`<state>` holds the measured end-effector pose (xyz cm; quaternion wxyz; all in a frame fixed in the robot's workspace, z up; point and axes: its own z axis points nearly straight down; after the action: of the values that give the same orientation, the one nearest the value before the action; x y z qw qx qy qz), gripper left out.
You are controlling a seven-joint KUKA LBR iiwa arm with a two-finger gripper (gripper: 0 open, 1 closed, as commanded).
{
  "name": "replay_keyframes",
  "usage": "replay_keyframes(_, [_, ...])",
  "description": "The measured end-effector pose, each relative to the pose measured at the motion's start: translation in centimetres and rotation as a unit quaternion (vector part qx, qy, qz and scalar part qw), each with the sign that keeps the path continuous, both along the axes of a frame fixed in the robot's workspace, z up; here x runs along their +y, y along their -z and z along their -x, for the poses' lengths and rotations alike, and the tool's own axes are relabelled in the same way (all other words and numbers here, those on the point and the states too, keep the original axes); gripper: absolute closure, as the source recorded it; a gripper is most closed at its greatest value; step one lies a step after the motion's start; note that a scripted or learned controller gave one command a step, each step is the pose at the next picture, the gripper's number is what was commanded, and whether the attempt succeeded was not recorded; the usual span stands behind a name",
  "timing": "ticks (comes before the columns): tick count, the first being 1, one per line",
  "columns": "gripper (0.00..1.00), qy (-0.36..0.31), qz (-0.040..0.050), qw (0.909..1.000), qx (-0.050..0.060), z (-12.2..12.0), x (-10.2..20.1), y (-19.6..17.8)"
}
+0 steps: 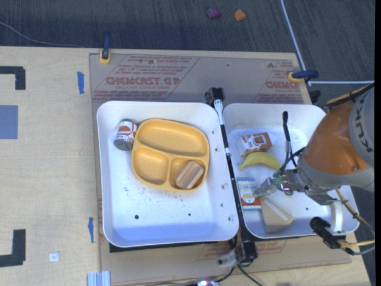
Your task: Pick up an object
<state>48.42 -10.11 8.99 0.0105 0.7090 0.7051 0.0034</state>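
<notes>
Wooden table (pixel 47 177) carries two white bins side by side, dark carpet behind it. Nearest the camera, right bin (pixel 271 232) front: tan block (pixel 277 214), looks like a small wood or cardboard wedge, lying flat near the front wall. Just left of it, flat packet (pixel 248 193) with red and blue print against the left wall. Tool (pixel 266 187) sits low between packet and block, tips pointing left toward the packet; how far it is open cannot be told, and nothing is seen in its grip. Grey arm with orange band (pixel 336 145) covers the bin's right side.

Further back: banana (pixel 259 159), then a clear bag (pixel 257 142) with a brown label.

Left bin (pixel 119 219): yellow divided tray (pixel 156 162), a tan roll-shaped piece (pixel 189 174) in its right compartment; small can (pixel 125 134) on its side touching the tray's left edge.

Likely target: packet or block, closest to the tool. Packet looks light, thin, slick, hard to pinch flat; take an edge. Block looks stiff, light; grip across the narrow sides. Banana likely a soft toy, curved; grab mid-body.
</notes>
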Motion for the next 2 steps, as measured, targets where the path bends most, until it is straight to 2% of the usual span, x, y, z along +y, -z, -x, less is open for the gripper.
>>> replay_keyframes(2, [0.0,0.001,0.0018,1.0,0.0,0.01,0.24,0.03])
